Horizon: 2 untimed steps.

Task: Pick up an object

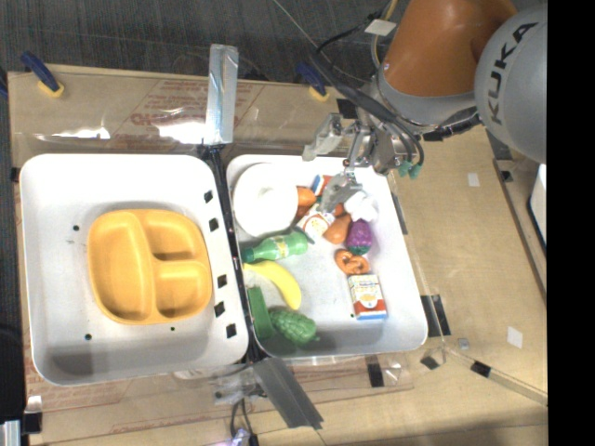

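Note:
My gripper (337, 193) hangs over the back of the right bin (409, 277), just above a cluster of toy foods. Under and beside it lie an orange carrot (305, 196), a small red-labelled bottle (317, 223), an orange piece (340, 229), a white piece (363, 207) and a purple eggplant (360, 237). Farther forward are a green bottle (277, 247), a banana (281, 282), a bumpy green pickle (294, 326), a brown pretzel (351, 262) and a small juice box (369, 297). I see nothing clearly held.
A white bowl (264, 199) sits in the right bin's back left corner. The left bin (46, 193) holds a yellow divided tray (149, 264). Cables and the arm's orange band (437, 35) hang over the bench's back right.

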{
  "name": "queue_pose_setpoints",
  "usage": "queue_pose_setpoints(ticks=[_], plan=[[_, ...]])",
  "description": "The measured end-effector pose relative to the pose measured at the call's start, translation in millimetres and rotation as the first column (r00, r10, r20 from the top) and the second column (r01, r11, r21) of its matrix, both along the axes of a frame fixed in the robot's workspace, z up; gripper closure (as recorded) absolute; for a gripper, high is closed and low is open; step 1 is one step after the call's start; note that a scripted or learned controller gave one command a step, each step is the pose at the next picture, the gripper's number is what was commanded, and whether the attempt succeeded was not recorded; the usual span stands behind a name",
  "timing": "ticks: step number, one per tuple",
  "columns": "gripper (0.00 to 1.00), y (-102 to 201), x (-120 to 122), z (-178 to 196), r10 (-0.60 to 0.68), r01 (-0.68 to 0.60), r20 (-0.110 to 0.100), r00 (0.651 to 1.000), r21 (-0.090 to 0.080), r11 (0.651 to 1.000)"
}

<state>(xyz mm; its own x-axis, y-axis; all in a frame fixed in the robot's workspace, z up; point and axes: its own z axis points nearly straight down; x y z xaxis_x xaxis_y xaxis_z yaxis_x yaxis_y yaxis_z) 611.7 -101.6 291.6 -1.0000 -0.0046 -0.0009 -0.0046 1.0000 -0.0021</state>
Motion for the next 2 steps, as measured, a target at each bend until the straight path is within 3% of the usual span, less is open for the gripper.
queue_pose_setpoints(ticks=[1,2], plan=[[0.00,-69.8,-19.8,-106.0,0.004,-0.004,-0.009,1.000,0.003,1.000],[0.00,-109.3,-41.7,-200.0,0.083,-0.083,-0.001,0.997,0.002,0.997]])
